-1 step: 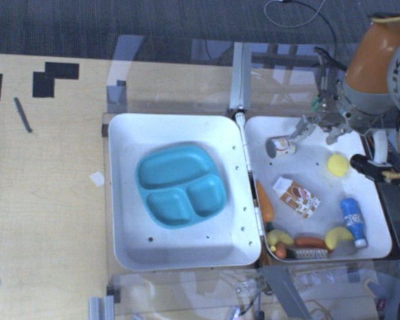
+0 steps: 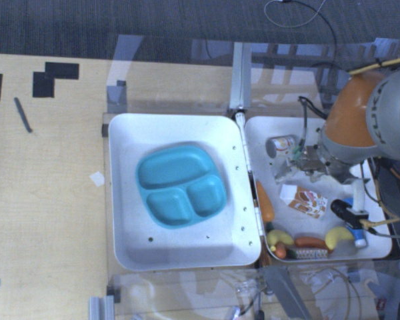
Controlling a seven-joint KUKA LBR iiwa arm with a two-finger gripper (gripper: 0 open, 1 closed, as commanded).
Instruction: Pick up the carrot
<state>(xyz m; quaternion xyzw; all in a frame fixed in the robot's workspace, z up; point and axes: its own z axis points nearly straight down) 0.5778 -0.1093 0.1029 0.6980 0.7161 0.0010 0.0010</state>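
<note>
The grey arm [image 2: 380, 112] reaches over the right bin [image 2: 253, 139], its gripper [image 2: 305, 162] low by a silver can [image 2: 280, 145]; whether it's spread I honestly cannot tell. The carrot [image 2: 265, 202] lies apart, against the bin's left wall, nearer the front.
</note>
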